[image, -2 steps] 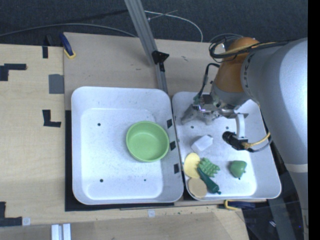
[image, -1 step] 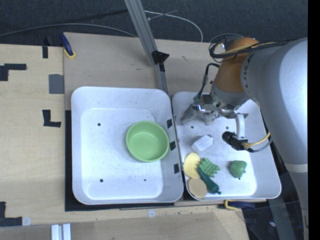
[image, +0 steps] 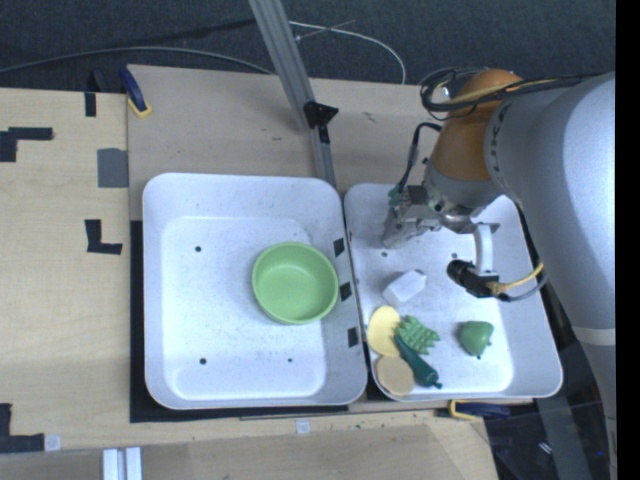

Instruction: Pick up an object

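My gripper [image: 398, 230] hangs over the far left part of the right bin [image: 530, 373], fingers pointing down with nothing between them. Just below it lies a small white block [image: 404, 287]. Nearer the front edge sit a yellow piece [image: 382, 330], a dark green leafy toy [image: 416, 346], a tan round piece [image: 394, 375] and a small green pepper-like object [image: 476, 337]. In the left bin [image: 180, 368] a green bowl [image: 294, 283] stands upright near its right side.
A slanted grey pole [image: 290, 68] with a black clamp rises behind the bins. The arm's grey body and orange band [image: 470, 138] cover the right bin's far right corner. A black cable [image: 478, 280] loops beside the wrist.
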`<control>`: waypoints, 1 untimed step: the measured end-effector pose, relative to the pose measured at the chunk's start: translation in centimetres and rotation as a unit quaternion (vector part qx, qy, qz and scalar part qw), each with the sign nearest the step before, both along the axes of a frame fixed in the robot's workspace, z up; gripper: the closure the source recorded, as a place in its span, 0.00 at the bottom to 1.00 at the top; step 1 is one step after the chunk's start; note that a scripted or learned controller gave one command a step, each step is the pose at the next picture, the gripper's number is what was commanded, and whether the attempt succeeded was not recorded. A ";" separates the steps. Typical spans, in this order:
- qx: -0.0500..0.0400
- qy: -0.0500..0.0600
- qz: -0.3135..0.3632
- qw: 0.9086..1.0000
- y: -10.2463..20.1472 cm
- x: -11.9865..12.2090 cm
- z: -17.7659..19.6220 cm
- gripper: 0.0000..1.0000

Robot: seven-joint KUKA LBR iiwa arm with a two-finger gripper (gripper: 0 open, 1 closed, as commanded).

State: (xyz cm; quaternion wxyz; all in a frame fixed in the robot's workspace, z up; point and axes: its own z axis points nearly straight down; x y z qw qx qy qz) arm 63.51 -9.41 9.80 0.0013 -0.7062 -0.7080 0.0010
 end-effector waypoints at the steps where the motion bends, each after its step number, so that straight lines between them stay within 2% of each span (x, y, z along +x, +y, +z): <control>1: 0.000 -0.003 -0.001 1.000 0.1 -0.1 4.2 1.00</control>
